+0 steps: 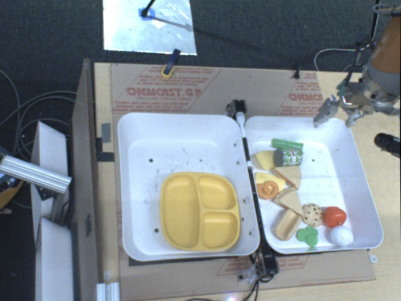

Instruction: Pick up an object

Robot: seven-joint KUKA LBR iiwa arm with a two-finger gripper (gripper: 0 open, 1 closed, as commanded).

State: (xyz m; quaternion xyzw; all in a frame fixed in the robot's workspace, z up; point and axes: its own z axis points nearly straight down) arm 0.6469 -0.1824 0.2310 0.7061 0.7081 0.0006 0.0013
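The things to pick from lie heaped in the right-hand shallow white bin (360,187), mostly along its left wall and near edge. At the top of the heap a green-and-grey can-shaped toy (287,152) lies on its side, touching a pale yellow wedge (265,160). Below them sit an orange-centred round piece (268,189) and tan bread-like slices (288,200), then a tan cylinder (286,225) near the bin's near edge. Beside that are a speckled cookie-like ball (311,214), a red tomato-shaped toy (334,216), a white egg-shaped toy (341,236) and a small green leafy piece (307,236), the last two close to the near right corner.

The two-finger gripper (336,113) hovers over the far right corner of this bin, well apart from the heap. Its grey fingers (324,112) are spread apart with nothing between them.

The left-hand shallow white bin (141,143) holds a yellow plastic divided plate (200,211), lying flat against its near edge. Both bins rest on a brown cardboard sheet with red print (169,89) that covers the bench.
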